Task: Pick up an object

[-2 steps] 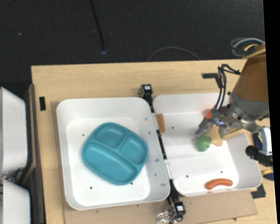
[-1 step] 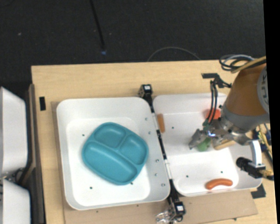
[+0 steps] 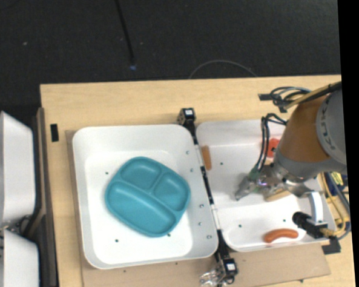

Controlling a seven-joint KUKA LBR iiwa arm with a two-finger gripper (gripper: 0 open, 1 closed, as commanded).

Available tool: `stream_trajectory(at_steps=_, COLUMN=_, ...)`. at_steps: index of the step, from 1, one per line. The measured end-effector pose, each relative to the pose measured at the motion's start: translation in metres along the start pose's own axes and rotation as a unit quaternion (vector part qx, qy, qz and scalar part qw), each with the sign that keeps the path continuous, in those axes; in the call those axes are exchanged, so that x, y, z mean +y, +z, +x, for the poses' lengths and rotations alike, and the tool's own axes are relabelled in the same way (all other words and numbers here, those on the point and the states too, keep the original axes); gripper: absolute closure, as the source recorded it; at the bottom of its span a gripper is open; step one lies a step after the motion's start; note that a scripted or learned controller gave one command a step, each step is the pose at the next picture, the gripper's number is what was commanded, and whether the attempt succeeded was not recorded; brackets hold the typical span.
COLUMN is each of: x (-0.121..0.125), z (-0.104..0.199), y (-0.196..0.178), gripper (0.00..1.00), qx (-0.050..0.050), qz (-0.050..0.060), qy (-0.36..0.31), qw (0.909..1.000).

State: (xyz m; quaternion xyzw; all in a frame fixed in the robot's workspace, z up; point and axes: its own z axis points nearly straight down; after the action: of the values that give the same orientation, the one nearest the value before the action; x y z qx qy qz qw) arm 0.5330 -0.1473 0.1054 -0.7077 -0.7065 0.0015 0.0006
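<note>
Looking down on the pale wooden bench (image 3: 61, 195), we see two shallow white bins with rounded corners side by side. The left bin (image 3: 97, 236) carries a teal plate (image 3: 147, 195), smooth and matte, a rounded shape divided into three compartments, lying flat near the bin's middle. The right bin (image 3: 245, 227) holds a sausage-shaped orange object (image 3: 280, 235), glossy and slightly curved, lying close to that bin's near edge towards its right corner. A small flat brown strip (image 3: 206, 157) lies against the right bin's left wall, near the far corner. A bit of red (image 3: 273, 145) shows by the far right side, partly hidden by the arm.

The arm, with its orange band (image 3: 303, 135), reaches in from the right and hangs over the middle of the right bin. Its gripper (image 3: 250, 187) points left over bare white floor; it looks blurred, so we cannot tell whether it is spread or closed, and we see nothing in it.
</note>
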Motion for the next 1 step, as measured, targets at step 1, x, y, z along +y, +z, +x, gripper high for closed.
stream_trajectory(at_steps=1, x=0.0017, z=-0.0003, y=-0.0137, gripper=1.00, qx=0.001, qz=-0.003, qy=0.002, qw=1.0000)
